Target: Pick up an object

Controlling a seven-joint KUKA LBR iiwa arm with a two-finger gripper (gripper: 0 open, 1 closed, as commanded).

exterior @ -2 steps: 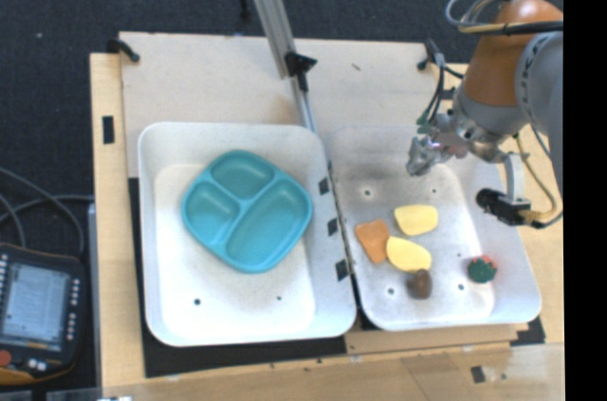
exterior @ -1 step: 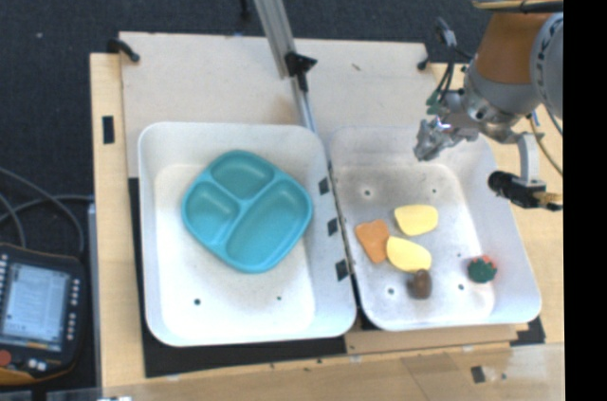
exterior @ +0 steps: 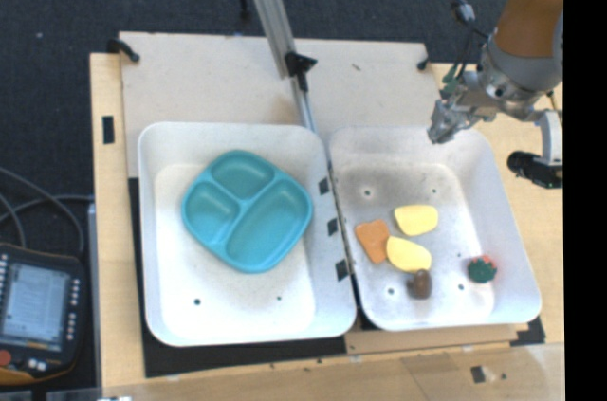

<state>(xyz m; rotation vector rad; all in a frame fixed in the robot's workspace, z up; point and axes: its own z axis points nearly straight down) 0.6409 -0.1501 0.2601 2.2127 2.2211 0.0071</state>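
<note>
Gripper (exterior: pixel 442 132) poised above the far rim of the right bin, nothing picked up yet.

Camera view: the grey arm with its orange band reaches in from the right, and its two-finger gripper hangs over the back edge of the shallow white right-hand bin (exterior: pixel 503 200); whether it is open or closed I cannot tell from this slanted angle, and no object shows in it; the candidates lie well apart from it toward the near half of that bin: a flat orange piece (exterior: pixel 373 239), two pale yellow rounded pieces (exterior: pixel 415 220) (exterior: pixel 408 253) just beside it, a small brown lump (exterior: pixel 419 283) and a small green-and-red item (exterior: pixel 483 269) near the right wall; the left white bin (exterior: pixel 161 162) holds a turquoise divided plastic plate (exterior: pixel 248 210); by my judgement the whole pick remains: approach, descent, grasp and lift are not yet done.
</note>
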